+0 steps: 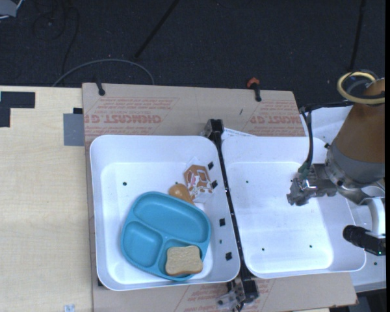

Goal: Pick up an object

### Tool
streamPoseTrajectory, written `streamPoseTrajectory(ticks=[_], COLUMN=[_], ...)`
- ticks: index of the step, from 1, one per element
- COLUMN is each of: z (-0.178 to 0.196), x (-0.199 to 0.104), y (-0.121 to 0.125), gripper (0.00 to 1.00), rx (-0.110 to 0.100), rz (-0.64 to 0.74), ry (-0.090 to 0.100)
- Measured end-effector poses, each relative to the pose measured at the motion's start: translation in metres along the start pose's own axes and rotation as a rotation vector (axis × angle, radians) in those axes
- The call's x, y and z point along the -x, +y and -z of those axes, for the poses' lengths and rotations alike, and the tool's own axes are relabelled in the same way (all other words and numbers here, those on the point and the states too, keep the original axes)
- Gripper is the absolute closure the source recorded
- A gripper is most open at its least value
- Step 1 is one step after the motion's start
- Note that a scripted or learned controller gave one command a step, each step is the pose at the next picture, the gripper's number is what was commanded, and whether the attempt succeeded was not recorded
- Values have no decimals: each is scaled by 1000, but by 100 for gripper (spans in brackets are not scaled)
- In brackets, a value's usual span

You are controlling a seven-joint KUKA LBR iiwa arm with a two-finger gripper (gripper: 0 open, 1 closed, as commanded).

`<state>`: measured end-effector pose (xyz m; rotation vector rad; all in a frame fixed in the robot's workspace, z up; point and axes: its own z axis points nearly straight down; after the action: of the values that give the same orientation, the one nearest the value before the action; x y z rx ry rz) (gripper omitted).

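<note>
Two shallow white bins sit side by side on the bench, the left bin (107, 174) holding everything and the right bin (279, 252) under the arm (364, 135), which reaches in from the right. Largest inside the left bin is a blue divided plate (157, 229), tilted toward the near corner, with a tan sponge (183, 260) lying in its near compartment. Beyond the plate's far rim lie a crinkled wrapper (197, 177) and a small orange object (180, 192) (touching the plate's edge). The gripper (301, 192) hangs over the right bin; whether it is open or closed cannot be told.
</note>
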<state>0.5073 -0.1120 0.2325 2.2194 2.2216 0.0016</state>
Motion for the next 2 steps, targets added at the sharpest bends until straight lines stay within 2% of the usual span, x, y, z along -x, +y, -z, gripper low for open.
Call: streamPoseTrajectory(ticks=[2], z=[-20], x=[-109], y=[21], gripper=[100], rx=[-6], rz=[3], ry=[2])
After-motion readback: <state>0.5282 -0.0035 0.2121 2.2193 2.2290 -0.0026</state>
